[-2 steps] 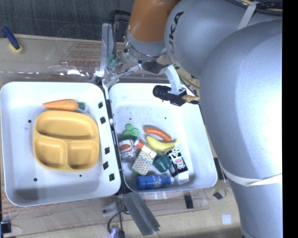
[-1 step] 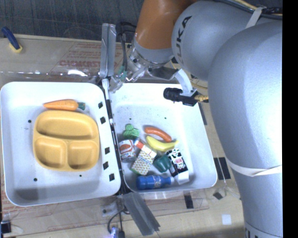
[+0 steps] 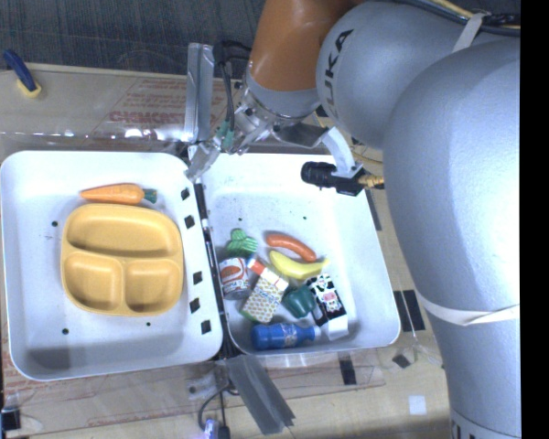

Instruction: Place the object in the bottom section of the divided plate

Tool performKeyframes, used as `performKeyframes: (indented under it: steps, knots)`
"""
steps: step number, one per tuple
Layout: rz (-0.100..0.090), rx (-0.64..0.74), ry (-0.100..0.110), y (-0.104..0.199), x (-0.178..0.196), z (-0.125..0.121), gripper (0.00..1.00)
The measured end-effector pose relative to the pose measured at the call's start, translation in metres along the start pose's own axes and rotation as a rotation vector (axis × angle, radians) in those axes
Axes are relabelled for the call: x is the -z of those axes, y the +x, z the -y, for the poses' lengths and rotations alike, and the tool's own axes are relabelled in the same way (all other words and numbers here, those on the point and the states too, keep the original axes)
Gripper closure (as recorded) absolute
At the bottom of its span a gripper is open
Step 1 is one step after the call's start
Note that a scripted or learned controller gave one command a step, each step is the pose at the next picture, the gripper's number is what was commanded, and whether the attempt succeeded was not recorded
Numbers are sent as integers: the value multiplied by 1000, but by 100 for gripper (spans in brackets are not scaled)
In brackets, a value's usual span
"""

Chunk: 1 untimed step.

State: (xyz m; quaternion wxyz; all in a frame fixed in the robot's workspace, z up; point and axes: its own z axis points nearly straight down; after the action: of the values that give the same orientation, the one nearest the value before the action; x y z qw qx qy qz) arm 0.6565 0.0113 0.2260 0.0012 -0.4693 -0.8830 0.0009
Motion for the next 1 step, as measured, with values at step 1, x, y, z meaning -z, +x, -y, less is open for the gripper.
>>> performKeyframes:
  steps: [1]
  knots:
    - [0, 4, -1, 0, 11, -1, 100]
